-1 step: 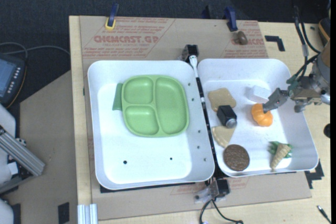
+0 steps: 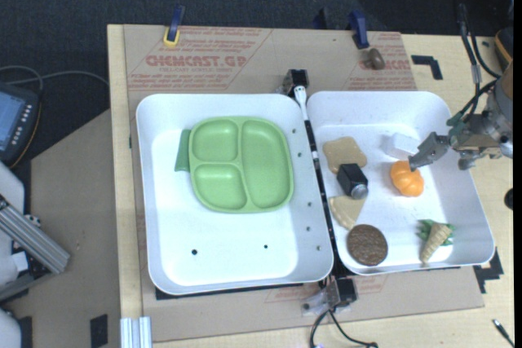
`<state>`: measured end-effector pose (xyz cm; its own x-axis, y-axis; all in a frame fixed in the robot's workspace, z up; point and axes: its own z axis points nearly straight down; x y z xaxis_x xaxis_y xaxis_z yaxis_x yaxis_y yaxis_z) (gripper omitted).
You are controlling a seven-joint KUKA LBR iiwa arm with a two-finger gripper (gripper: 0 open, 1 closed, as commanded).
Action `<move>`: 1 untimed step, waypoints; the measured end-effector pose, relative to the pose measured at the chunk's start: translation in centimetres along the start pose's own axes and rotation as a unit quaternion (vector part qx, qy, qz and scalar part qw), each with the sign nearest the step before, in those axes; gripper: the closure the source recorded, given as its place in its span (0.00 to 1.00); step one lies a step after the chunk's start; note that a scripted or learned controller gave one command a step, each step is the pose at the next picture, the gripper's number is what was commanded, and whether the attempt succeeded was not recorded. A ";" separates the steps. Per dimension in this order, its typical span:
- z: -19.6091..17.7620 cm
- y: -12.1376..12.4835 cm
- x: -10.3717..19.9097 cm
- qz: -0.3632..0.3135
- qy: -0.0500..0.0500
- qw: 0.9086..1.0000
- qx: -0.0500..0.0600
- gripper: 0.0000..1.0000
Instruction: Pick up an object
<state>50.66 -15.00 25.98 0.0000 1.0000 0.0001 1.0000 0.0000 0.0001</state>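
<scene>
Orange fruit (image 2: 407, 178) just beside fingers (image 2: 426, 151)

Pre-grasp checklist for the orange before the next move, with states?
1. Gripper over right bin: ok.
2. Gripper beside orange, at its upper edge: ok.
3. Orange between fingers: not ok, it lies on the bin floor.
4. Orange apart from black block and white piece: ok.
5. Finger opening: cannot tell.
6. Gripper height above orange: cannot tell.
</scene>
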 end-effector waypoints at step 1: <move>5.6 -1.0 -0.4 0.000 0.001 1.000 0.004 0.00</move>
<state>49.71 -15.41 20.37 0.0008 1.0000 0.0023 1.0000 -0.0008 -0.0072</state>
